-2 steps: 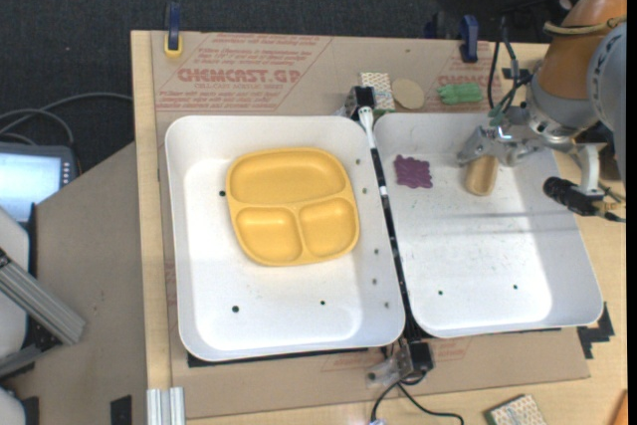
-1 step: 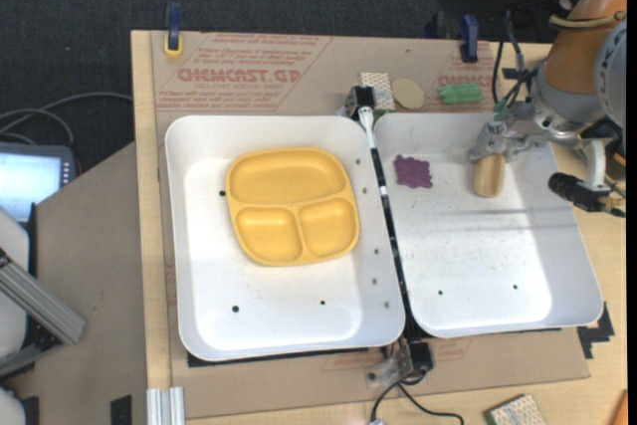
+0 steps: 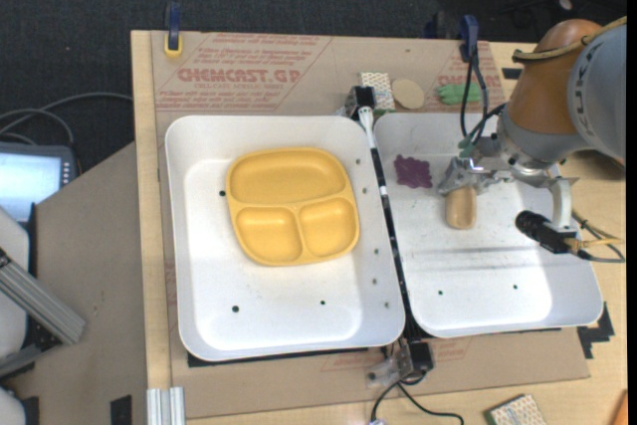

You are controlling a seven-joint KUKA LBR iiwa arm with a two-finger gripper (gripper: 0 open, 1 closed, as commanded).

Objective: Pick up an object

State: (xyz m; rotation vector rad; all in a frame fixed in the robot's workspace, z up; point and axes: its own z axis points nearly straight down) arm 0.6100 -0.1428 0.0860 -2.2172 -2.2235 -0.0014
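Observation:
In the right bin (image 3: 498, 304), a tan, rounded object (image 3: 460, 210) lies near the upper middle. A small purple object (image 3: 412, 171) rests to its left, close to the bin's left wall. My gripper (image 3: 468, 178) hangs directly over the top end of the tan object, touching or nearly touching it. The grey arm with its orange band (image 3: 547, 95) reaches in from the right. A yellow divided plate (image 3: 293, 204) lies in the left bin (image 3: 269, 314).
Behind the bins, on the cardboard, sit a tan disc (image 3: 407, 94), a green item (image 3: 453, 95) and a small patterned piece (image 3: 373, 82). Blue clamps (image 3: 174, 25) hold the board's back edge. A black cable fitting (image 3: 542, 231) hangs over the right bin.

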